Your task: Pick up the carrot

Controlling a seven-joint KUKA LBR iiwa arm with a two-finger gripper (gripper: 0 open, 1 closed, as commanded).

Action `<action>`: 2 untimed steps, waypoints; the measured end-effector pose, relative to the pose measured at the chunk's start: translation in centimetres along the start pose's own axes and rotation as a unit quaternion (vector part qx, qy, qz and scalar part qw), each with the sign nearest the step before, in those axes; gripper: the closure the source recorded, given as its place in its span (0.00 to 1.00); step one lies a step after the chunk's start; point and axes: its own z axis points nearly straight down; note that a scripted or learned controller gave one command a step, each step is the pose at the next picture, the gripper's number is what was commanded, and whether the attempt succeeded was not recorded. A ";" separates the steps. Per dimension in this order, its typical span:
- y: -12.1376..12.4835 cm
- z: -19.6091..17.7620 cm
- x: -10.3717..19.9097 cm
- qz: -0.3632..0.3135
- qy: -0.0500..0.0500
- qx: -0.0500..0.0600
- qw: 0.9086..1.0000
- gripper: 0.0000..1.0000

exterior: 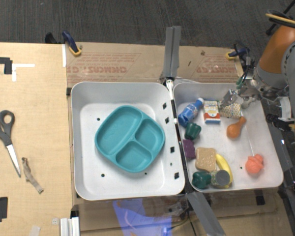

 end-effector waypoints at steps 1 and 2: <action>-6.6 -2.3 7.3 -0.064 -0.005 0.001 0.998 0.00; -13.8 0.6 12.4 -0.149 -0.004 0.001 0.989 0.00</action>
